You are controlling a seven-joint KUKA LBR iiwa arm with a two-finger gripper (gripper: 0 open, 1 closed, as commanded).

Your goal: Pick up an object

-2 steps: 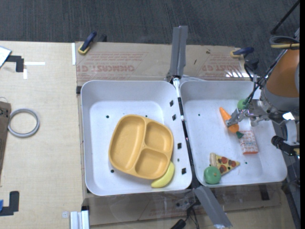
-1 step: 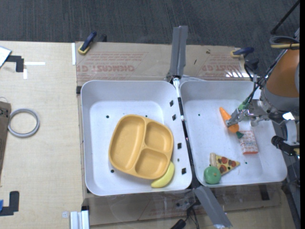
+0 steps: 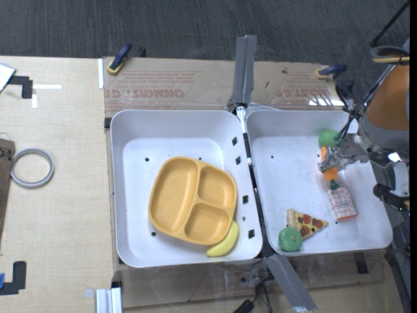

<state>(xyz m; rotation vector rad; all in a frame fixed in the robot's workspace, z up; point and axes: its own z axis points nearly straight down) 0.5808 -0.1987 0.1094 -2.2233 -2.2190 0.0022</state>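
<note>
My gripper hangs low over the right side of the right bin, reaching in from the right. It sits right at an orange toy carrot with a green top; orange shows just above and below the gripper tip. A white and red packet lies just in front of the gripper. A pizza slice toy and a green apple rest near the right bin's front edge. In the left bin a yellow divided plate lies flat, with a banana at its front right corner.
A grey divider post stands between the bins at the back. A tape roll lies on the bench far left. Blue clamps hold cardboard behind the bins. Bare floor shows in the right bin's left half.
</note>
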